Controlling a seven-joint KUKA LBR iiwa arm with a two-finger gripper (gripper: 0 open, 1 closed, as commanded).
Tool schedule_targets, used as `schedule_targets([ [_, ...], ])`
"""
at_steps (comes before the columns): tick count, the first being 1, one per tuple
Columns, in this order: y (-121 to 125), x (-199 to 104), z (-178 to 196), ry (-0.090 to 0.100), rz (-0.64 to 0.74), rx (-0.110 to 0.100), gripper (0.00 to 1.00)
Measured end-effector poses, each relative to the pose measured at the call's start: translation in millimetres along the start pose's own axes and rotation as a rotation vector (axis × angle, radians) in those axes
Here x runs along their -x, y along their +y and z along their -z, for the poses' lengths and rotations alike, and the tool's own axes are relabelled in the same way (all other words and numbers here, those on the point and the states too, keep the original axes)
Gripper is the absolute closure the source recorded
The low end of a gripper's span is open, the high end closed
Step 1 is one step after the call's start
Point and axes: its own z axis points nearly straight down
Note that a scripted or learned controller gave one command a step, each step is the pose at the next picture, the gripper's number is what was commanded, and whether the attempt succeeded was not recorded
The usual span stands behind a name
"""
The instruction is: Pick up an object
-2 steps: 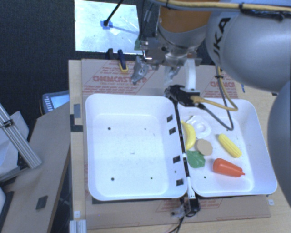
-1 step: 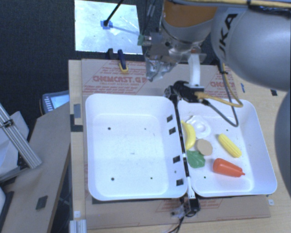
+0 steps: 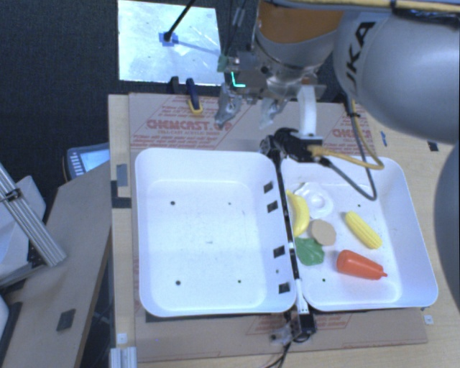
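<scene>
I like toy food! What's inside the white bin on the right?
The right bin holds a banana, corn, carrot, a green piece, a tan disc and a white piece, partly covered.

The arm [image 3: 402, 65] is bulky, smooth grey casing with dark KUKA lettering and an orange band [image 3: 295, 18] above the wrist. Below sits a metal gripper [image 3: 248, 111] with silvery fingers, a small green light glowing beside it.

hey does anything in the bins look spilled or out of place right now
Nothing stands out. The banana, corn, carrot, green piece and tan disc lie loosely together in the right bin.
</scene>
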Motion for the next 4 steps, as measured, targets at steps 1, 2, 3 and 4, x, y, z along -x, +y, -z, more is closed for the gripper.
schedule_targets([
  [1,26.1,-66.7,102.6,0.006,0.001,0.011,0.00],
  [2,47.5,-62.2,142.5,0.001,-0.003,0.004,0.00],
  [3,9.9,-62.4,-9.9,-0.005,-0.008,-0.018,0.00],
  [4,12.7,-63.3,10.7,0.001,-0.005,-0.001,1.00],
])
